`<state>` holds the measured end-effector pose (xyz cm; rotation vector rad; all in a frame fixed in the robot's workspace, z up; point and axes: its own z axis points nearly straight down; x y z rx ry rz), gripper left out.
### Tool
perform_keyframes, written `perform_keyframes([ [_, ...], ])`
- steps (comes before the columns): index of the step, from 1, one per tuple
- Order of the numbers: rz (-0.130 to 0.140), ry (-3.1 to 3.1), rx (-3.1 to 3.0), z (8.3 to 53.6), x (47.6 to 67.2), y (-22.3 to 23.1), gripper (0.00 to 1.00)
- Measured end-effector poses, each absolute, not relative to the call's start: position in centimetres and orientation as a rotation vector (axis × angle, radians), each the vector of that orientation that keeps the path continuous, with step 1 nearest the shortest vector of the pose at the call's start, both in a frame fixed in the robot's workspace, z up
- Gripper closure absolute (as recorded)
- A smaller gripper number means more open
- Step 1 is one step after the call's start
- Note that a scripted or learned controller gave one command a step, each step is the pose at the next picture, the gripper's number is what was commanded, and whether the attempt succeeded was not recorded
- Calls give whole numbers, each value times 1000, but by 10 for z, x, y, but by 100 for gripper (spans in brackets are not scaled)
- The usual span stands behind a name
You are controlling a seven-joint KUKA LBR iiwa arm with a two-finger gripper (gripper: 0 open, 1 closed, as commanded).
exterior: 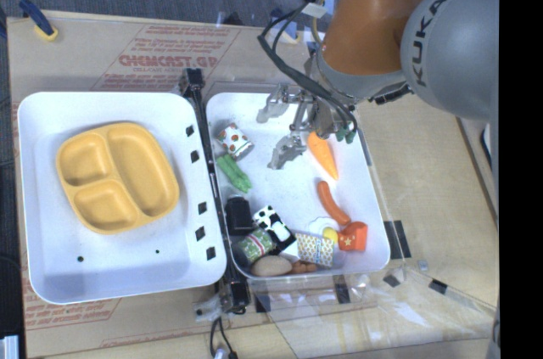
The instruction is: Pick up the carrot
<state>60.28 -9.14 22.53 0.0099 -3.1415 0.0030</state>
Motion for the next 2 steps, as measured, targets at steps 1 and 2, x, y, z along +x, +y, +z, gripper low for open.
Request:
perform_keyframes([
  [1,8,-3148,60,254,624,-169,0],
  [2,-3,-3130,-71,144,651,-201,0],
])
